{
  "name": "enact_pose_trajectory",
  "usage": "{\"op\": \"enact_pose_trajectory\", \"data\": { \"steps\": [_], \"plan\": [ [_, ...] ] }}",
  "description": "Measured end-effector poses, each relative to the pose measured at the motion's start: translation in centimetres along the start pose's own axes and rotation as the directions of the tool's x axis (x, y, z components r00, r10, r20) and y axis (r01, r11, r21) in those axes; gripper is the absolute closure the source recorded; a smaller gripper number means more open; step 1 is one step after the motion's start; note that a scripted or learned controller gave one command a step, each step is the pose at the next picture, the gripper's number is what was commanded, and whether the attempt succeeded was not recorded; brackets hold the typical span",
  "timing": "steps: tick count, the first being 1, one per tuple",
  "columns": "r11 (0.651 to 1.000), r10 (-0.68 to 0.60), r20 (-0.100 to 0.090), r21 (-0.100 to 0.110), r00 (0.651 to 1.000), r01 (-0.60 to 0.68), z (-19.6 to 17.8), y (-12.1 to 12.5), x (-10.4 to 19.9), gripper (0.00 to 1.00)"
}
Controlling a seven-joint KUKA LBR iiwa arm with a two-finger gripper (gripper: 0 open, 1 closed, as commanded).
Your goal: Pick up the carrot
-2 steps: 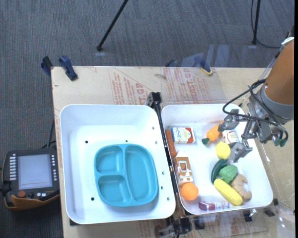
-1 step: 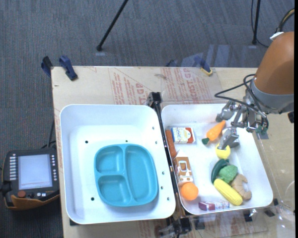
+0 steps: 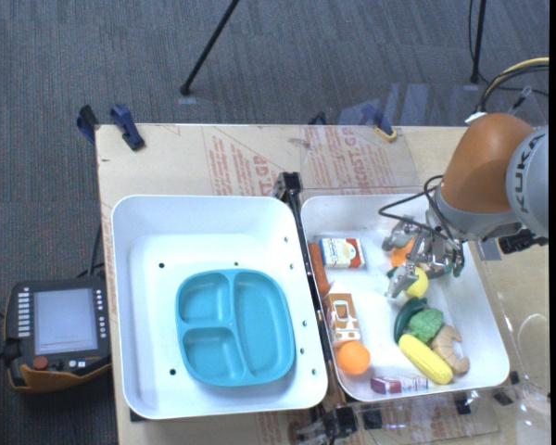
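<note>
Hand (image 3: 415, 265) hovers over carrot (image 3: 401, 253); lemon (image 3: 414, 286), broccoli (image 3: 424, 323) crowd beside it.

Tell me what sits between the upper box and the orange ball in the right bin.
In the camera view, a second box lies between the upper box and the orange ball.

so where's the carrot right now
In the right bin, upper right part: an orange carrot at the hand, just above a small yellow piece, right of the small box.

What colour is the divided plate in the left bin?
Light blue, turquoise-like; the divided plate lies in the left bin, clear in the camera view.
</note>
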State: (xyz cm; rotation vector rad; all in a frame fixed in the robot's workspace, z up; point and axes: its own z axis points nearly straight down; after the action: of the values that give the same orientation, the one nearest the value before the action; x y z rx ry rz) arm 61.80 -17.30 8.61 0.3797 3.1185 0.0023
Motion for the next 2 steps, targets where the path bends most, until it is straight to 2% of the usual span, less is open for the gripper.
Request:
{"op": "enact_pose_trajectory", "data": {
  "steps": [1, 2],
  "plan": [
    [1.000, -0.008, 0.006, -0.002, 1.000, 0.008, -1.27, 0.39, -0.21, 1.00],
    [1.000, -0.009, 0.006, -0.001, 1.000, 0.009, -1.24, 0.43, -0.20, 0.00]
  ]
}}
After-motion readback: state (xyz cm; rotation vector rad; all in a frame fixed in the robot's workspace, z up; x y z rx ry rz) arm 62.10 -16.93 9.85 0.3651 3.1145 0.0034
